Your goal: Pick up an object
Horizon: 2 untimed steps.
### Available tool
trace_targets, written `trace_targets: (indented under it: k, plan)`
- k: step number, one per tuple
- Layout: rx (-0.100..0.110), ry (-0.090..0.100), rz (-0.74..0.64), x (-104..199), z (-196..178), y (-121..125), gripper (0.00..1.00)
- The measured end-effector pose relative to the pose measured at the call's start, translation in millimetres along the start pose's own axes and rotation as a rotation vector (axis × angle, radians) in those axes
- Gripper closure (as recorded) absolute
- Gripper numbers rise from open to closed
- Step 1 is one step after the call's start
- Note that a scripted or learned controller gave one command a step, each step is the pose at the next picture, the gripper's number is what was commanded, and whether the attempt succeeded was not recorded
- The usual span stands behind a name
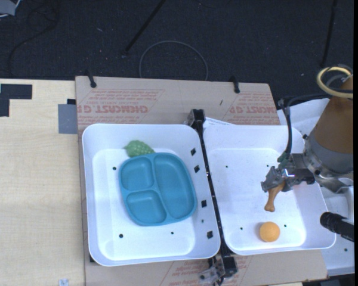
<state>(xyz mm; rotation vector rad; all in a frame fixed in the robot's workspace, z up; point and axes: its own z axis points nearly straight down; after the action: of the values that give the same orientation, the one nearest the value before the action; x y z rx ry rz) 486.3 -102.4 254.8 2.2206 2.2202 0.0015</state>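
One brown stick-like object (271, 198) sits clasped in the gripper (275, 182); one orange ball (269, 232); one blue tray (157, 189).

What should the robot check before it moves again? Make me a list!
1. Is the gripper over the right bin? Ok.
2. Is the brown stick-shaped thing truly between its fingers? Cannot tell; it hangs right under the gripper.
3. Is the orange ball out of the way? Ok, it lies apart, nearer the front wall.
4. Is the blue tray safe? Ok, it lies in the left bin.
5. Is the green thing safe? Ok, it touches the tray's far edge, away from the arm.
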Motion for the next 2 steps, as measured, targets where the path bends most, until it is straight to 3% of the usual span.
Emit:
trace_targets:
  k: [1,2]
  plan:
    - [0.002,0.000,0.000,-1,-18,0,1.00]
    - [0.007,0.003,-0.004,48,-4,10,1.00]
